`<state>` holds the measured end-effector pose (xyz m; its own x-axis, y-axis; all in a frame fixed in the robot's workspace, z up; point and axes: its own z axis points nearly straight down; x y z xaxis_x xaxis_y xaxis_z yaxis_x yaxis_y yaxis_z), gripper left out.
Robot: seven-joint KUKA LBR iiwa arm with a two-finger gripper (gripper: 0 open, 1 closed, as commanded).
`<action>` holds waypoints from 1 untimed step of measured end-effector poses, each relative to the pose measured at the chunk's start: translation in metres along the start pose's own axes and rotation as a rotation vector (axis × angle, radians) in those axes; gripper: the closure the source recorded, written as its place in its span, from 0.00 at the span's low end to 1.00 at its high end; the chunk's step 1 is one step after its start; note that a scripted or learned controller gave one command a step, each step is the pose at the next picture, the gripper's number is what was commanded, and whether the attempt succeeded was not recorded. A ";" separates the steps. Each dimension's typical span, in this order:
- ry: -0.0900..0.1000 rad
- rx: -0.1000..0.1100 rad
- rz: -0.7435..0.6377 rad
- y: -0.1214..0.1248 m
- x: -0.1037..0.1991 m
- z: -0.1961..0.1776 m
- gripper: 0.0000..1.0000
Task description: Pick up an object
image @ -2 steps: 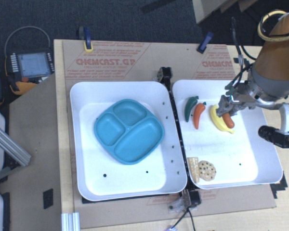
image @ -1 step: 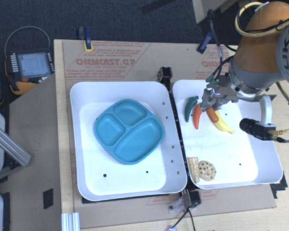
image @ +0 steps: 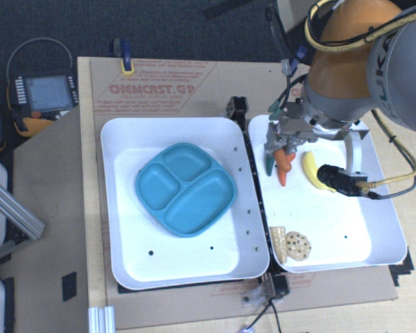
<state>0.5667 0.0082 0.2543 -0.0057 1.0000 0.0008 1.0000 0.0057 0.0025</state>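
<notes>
In the right bin (image: pixel 381 252), the gripper (image: pixel 283 151) appears to have its fingers clenched on a toy carrot (image: pixel 283 166) beside a banana (image: pixel 312 171); a straight, slow lift should best keep it seated.

carrot (image: pixel 283 165) top hidden, arm (image: pixel 374 47) cropped right

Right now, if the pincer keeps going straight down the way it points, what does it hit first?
Most likely the toy carrot, which lies right under the pincer in the right bin. Whether they already touch is unclear from this slanted view. The banana sits just beside that line.
</notes>
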 end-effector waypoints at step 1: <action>0.001 0.002 0.000 0.013 0.061 0.012 1.00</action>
